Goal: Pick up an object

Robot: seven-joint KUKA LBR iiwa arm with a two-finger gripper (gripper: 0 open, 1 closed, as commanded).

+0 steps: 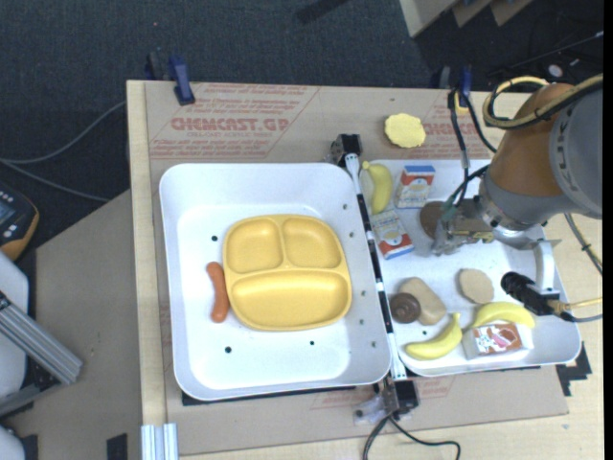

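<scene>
Over the right bin (560,353), the grey-and-orange arm is reaching in, its gripper (450,230) hanging low near the bin's middle, close to a small red-and-white carton (392,237); whether anything is being gripped cannot be told from this angle. Around it are lying a banana (433,341), a tan lump (474,285), a brown round piece (405,307) and a printed packet (496,338). Beside them, in the left bin (182,286), a yellow divided tray (286,272) is sitting with a sausage (218,290) just at its left edge.
</scene>
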